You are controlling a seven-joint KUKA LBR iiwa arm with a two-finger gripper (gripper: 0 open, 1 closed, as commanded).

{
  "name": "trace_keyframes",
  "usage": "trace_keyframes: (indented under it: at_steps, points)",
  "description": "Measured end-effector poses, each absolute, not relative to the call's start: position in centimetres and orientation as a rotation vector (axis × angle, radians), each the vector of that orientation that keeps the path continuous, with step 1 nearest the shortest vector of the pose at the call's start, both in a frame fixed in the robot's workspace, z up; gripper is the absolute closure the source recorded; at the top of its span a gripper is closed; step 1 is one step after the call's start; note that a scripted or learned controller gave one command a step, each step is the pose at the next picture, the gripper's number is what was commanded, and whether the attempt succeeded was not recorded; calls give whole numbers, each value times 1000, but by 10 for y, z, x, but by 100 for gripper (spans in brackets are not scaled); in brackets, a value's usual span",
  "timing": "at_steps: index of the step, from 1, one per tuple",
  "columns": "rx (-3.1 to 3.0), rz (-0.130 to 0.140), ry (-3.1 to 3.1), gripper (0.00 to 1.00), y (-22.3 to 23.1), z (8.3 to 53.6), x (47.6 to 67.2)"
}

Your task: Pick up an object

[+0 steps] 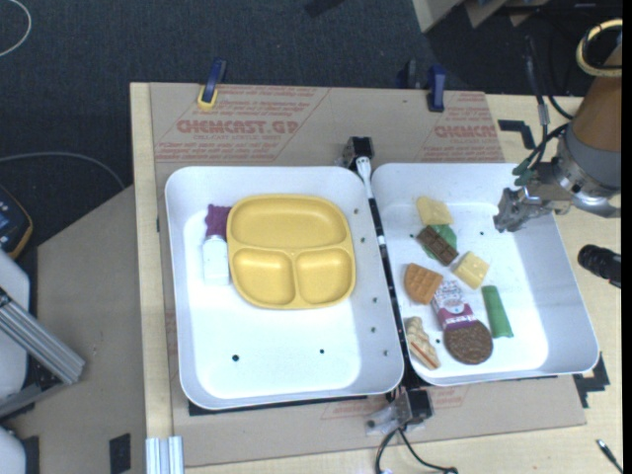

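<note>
Jaws (pixel 511 211) hang over the right bin's (pixel 553 294) far edge, state unclear, with the food pieces (pixel 449 284) lying well apart to their left.

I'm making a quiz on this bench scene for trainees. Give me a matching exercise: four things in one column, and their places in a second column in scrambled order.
Things:
1. yellow divided tray
2. round brown patty
3. pincer
4. purple item

Places:
A. near front edge of the right bin
B. over the right bin's far right part
C. tucked against the tray's left edge in the left bin
D. middle of the left bin's far half

Pairs: 1-D, 2-A, 3-B, 4-C
</note>
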State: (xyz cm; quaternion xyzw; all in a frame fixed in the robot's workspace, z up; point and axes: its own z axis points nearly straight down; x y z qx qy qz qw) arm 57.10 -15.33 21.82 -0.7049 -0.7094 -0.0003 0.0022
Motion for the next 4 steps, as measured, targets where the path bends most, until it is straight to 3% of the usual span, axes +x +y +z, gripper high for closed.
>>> trace_keyframes:
  at_steps: [2,4]
  points:
    - [-2212,1,-2224,100,-47,220,554]
    - [-2221,-2,-2224,100,-8,225,567]
